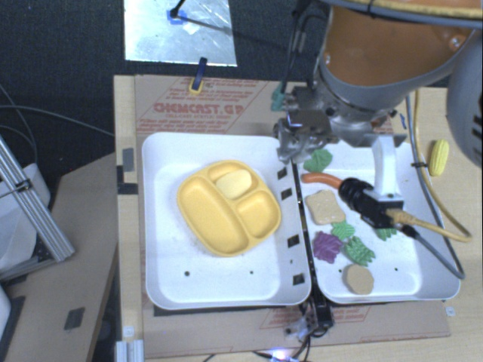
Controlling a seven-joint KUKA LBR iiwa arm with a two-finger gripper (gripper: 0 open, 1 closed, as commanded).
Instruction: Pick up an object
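My gripper (296, 143) hangs over the back end of the divider between the two bins, just left of a green leafy piece (319, 159). Nothing can be seen held in it. The right bin (423, 274) holds toy food: an orange sausage-like piece (321, 179), a tan bread slice (326, 207), a purple piece (327, 246), green leafy bits (360, 253) and a round tan cookie (359, 279). In the left bin (162, 274) lies a yellow divided plate (219, 225) with a pale yellow piece (233, 182) in its back compartment.
A yellow corn cob (438, 157) sits at the right bin's far right side. The arm's big orange and grey body (392, 36) covers the back of the right bin. A foil sheet (179, 19) lies behind the bench.
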